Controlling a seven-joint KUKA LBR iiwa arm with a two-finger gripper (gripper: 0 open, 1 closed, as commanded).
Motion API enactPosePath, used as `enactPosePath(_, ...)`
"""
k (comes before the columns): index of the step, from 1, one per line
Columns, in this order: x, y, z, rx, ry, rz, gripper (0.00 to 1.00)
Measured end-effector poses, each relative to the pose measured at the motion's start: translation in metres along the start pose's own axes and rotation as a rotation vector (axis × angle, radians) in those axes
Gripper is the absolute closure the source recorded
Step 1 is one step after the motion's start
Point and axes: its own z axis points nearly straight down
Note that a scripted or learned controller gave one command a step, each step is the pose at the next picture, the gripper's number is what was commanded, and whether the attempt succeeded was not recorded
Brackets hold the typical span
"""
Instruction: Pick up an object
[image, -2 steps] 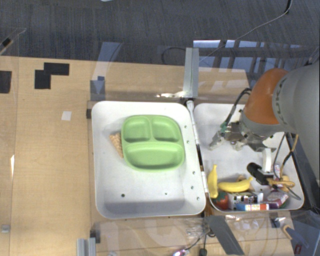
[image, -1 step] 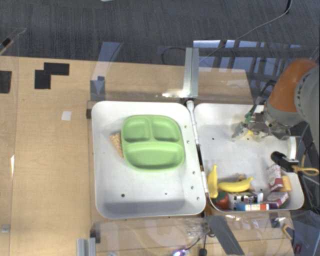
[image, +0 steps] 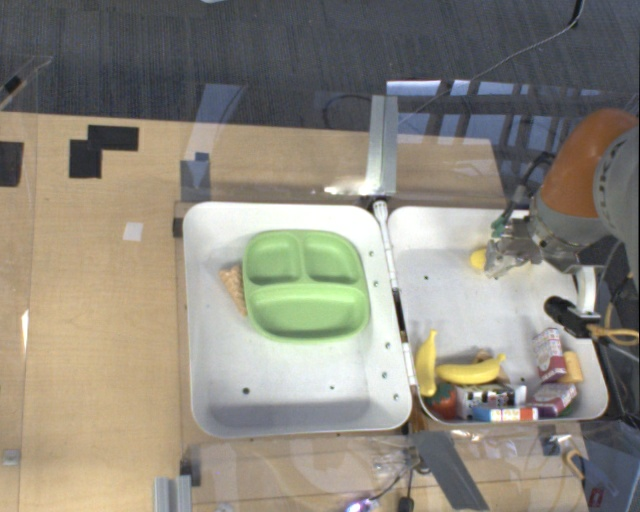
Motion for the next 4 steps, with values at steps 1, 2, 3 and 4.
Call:
enactPosePath(1, 0.0, 0.0, 0.0, 0.0, 0.0, 0.0, 0.0)
enactPosePath(2, 0.001, 0.003, -0.012, -0.007, -0.002, -0.006, 1.0)
enactPosePath(3, 0.001, 0.002, -0.012, -0.006, -0.002, -0.006, 0.0)
enactPosePath(4, 0.008, 0.016, 0.014, 0.01, 0.001, -0.118, 0.0)
